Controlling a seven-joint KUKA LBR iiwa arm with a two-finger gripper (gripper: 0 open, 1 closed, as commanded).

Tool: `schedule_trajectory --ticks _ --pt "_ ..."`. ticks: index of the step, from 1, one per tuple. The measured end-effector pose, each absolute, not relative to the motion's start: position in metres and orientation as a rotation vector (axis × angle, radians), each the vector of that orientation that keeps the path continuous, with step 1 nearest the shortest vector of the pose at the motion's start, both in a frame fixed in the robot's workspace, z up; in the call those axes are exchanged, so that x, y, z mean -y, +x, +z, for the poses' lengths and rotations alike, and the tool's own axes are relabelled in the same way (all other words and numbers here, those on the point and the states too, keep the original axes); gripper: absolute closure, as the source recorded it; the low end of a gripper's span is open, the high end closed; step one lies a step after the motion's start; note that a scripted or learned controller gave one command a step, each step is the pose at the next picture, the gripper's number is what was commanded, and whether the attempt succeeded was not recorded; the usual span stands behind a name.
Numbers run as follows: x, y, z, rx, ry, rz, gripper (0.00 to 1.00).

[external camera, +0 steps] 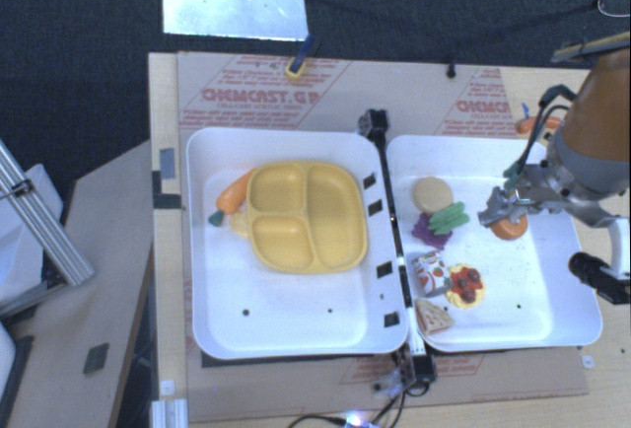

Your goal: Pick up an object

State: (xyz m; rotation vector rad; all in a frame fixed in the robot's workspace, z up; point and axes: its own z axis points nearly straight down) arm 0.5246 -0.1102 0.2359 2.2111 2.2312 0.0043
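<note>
My gripper (501, 210) hangs low over the right part of the right bin (552, 322), directly above a round orange-red piece (512, 229) that peeks out below it. Whether it touches that piece is unclear. Further left in the same bin lie a tan round bun (432, 193), a green piece (450, 216) on a purple one (427, 230), a small printed carton (428, 271), a yellow and red pizza-like piece (464, 285) and a triangular sandwich (432, 317).
The left bin (227, 318) holds a yellow divided plate (301, 216) with a carrot (233, 191) at its upper left. A black divider (386, 219) runs between the bins. The arm's grey and orange body (596, 135) covers the right bin's far right corner.
</note>
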Motion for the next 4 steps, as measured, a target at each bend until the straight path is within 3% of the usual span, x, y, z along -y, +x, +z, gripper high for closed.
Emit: schedule_trajectory --ticks 3,4 --pt "-0.053 0.505 0.231 -2.234 2.212 0.003 1.00" --pt "-0.083 0.490 0.218 -2.230 2.214 0.001 1.00"
